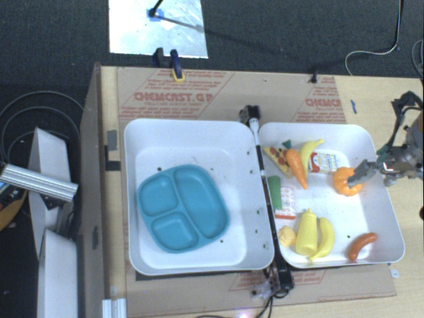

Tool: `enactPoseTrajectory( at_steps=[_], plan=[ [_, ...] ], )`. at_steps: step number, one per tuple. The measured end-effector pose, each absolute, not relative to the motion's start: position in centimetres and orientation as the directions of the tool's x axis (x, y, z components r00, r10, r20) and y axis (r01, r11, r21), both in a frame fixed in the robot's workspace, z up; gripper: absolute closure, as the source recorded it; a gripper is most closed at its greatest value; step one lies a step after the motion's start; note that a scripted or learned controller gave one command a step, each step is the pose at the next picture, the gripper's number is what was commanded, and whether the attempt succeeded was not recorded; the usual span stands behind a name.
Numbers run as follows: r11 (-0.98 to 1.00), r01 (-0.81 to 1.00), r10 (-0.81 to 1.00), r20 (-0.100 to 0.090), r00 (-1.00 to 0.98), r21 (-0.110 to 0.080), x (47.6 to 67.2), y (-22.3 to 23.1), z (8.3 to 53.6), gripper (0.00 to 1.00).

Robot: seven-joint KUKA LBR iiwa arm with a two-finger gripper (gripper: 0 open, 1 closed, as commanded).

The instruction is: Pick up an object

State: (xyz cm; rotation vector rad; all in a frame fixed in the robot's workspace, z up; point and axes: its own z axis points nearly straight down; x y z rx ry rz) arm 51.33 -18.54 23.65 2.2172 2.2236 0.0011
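One hand is reaching in from the right edge of the right bin, its tip touching the orange fruit lying just left; finger opening cannot be told.

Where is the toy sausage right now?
The toy sausage lies in the right bin, down in its near right corner. Its closest neighbours are the banana and the yellow bottle to its left.
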Motion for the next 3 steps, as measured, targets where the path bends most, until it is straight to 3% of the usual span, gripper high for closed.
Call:
enactPoseTrajectory(
  at_steps=[1, 2, 3],
  plan=[
    [0.009, 1.0, 1.0, 0.001, -0.009, 0.002, 58.0, -15.3, 7.7, 0.0],
    [0.009, 1.0, 1.0, 0.002, -0.009, -0.001, 62.4, -10.1, 8.5, 0.0],
    [0.005, 1.0, 1.0, 0.0, -0.005, 0.003, 62.4, -10.5, 9.6, 1.0]
  ],
)
